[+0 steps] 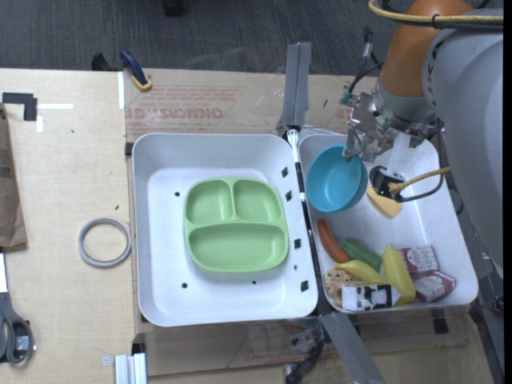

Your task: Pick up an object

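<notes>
Gripper (pixel 358 152) at far rim of round blue plastic bowl (pixel 334 184) | finger state: cannot tell | bowl lies far-left in right white bin (pixel 458 238), just near-left of gripper

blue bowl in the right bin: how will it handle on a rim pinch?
The blue bowl looks like thin moulded plastic, so probably stiff and light. It sits tilted against the bin wall, so a nudge may rock or slide it. Its smooth rim, near the claw, could slip.
</notes>
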Controlling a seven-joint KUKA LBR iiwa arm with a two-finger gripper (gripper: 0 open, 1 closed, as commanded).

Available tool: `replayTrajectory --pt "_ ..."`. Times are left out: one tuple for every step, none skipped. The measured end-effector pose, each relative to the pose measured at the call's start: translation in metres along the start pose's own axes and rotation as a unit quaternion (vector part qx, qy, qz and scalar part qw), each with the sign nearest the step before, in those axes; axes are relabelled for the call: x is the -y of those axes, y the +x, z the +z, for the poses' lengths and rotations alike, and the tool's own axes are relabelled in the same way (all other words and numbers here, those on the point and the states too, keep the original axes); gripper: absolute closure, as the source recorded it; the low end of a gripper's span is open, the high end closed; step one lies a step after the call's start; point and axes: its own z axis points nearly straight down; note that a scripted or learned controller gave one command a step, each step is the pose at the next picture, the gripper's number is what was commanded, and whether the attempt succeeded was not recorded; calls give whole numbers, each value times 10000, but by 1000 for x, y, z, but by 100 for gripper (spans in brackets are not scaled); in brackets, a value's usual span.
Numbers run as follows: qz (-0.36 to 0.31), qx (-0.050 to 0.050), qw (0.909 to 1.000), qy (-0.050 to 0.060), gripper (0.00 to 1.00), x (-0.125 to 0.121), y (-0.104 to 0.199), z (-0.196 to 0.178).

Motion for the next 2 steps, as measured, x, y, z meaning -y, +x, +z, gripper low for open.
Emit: replayTrajectory --pt "-42 -82 9998 156 100 -7 -22 -15" --pt "-539 -90 9984 150 100 -11 -62 -108"
